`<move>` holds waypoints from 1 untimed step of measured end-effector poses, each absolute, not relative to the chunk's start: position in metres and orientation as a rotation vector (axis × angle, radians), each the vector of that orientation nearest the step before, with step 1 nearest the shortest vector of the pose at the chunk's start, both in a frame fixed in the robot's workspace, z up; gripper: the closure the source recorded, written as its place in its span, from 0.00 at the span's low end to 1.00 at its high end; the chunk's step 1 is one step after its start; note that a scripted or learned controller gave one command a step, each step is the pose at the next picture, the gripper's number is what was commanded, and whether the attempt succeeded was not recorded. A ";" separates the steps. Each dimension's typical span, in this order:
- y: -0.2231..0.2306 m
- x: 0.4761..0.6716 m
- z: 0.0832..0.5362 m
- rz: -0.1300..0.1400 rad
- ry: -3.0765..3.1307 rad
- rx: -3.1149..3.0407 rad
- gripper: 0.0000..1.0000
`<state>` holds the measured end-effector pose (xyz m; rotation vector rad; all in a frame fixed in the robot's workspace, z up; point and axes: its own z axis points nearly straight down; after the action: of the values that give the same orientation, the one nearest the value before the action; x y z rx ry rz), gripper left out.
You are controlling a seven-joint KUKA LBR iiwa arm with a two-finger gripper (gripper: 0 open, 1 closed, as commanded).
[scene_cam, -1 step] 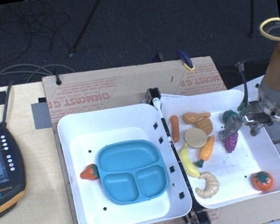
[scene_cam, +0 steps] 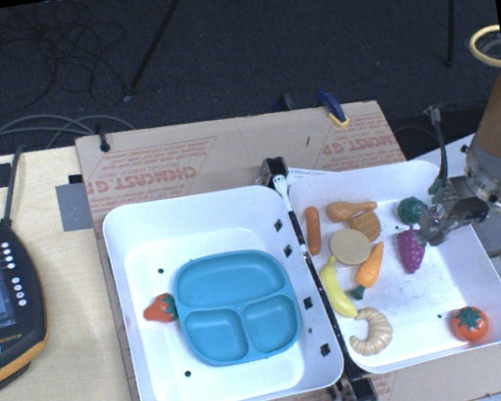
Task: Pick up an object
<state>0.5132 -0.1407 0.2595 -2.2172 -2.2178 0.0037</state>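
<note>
At the right bin's point(scene_cam: 495, 297) near right corner lies a toy tomato point(scene_cam: 470, 324); along the near edge, toward the divider, sits a croissant point(scene_cam: 370, 331). Farther in, a banana point(scene_cam: 337, 292) lies beside the divider, with a carrot point(scene_cam: 370, 265) and a round tan disc point(scene_cam: 349, 246) just beyond it. Purple grapes point(scene_cam: 411, 249) rest near the bin's right edge. The arm point(scene_cam: 499, 153) reaches in low from the right, its wrist roughly level, and the gripper point(scene_cam: 434, 227) sits just beside the grapes; whether its pincer is spread or closed cannot be told, and nothing is visibly between the fingers. A green piece point(scene_cam: 412, 210) lies just beyond. Bread point(scene_cam: 353, 211) and a sausage point(scene_cam: 313, 229) lie toward the far edge. The left bin point(scene_cam: 134, 243) holds a blue divided plate point(scene_cam: 237, 306) and a strawberry point(scene_cam: 160, 308).
</note>
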 end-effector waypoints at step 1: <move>-0.096 0.475 0.365 -0.007 -2.230 -2.218 1.00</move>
<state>0.4752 -0.0964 0.3649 -2.2185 -2.2296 -0.0074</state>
